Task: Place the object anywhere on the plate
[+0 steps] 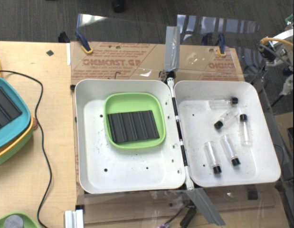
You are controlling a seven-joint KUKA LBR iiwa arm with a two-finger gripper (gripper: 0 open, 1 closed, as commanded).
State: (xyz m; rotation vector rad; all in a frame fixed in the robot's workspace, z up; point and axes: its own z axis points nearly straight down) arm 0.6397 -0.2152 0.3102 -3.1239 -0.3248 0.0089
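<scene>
- Nothing is picked up yet. The grab step comes first.
- Five clear tubes [230, 148] with black caps lie in the right bin [260, 172], spread from its back edge to its front edge.
- The green plate [132, 99] sits in the left bin [90, 175], near the back edge, with a dark ribbed mat [132, 126] on it.
- Next I think I must go down on one tube. The two near the front edge lie close together.
- Then I lift it over the wall between the bins. There is lots of room on the plate.
</scene>
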